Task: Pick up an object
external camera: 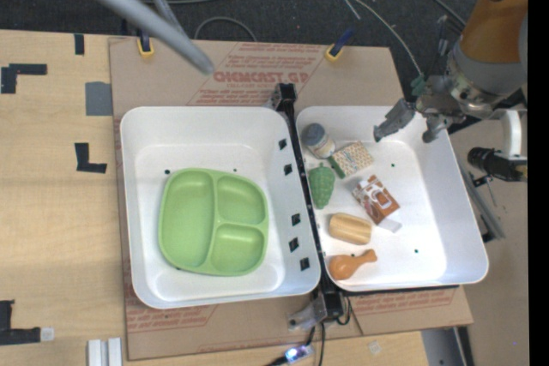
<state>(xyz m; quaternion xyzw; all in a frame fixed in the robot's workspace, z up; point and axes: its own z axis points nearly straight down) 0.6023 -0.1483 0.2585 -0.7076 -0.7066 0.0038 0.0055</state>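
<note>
Your pincer (pixel 412 121) hangs open and empty over the right bin's (pixel 446 210) far edge. The patterned packet (pixel 352 158) lies nearest, down-left of it; lower straight, straddle its narrow sides, then close.

Two white bins (pixel 129 184): one green plate (pixel 213 221) in one, six small items (pixel 351 228) in the other.

Gripper (pixel 413 124) hangs over right bin (pixel 446 210) upper edge, fingers spread, nothing between them. In the bin: small jar (pixel 315 135), patterned packet (pixel 352 159), green leafy item (pixel 322 186), red-brown packet (pixel 376 200), bread roll (pixel 350 228), orange gourd (pixel 350 264). Left bin (pixel 141 184) holds green divided plate (pixel 214 221).
</note>
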